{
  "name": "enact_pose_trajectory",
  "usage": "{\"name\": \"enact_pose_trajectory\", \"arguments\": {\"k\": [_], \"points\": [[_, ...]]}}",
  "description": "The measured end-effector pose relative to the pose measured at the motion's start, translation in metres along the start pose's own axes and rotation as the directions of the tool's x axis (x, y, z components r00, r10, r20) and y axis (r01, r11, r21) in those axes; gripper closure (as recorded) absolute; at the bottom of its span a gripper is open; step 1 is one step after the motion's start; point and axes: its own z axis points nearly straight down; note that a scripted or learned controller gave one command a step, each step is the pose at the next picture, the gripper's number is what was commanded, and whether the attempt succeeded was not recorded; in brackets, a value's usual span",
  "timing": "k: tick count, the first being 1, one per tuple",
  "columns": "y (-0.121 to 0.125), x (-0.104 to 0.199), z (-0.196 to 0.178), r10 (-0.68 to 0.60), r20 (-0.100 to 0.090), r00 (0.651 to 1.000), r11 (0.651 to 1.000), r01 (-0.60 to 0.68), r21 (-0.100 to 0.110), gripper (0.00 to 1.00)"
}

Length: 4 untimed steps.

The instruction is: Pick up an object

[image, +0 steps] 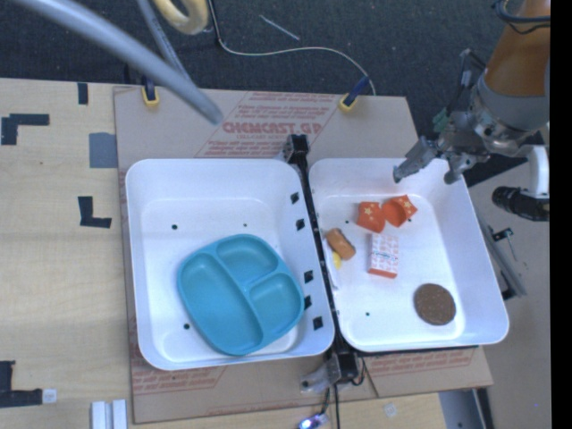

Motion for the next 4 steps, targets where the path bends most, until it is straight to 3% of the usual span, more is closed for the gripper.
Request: {"name": "enact_pose_trajectory", "arguments": {"k": [1,3,4], "points": [[0.002,0.001,-0.007,-0.003,0.002,1.0,1.0,0.003,-0.012,0.0],[-0.004,0.007,0.089,-0.003,0.002,1.0,1.0,0.003,-0.007,0.0],[-0.007,0.01,0.154,-0.003,0.001,1.0,1.0,0.003,-0.005,0.0]]}}
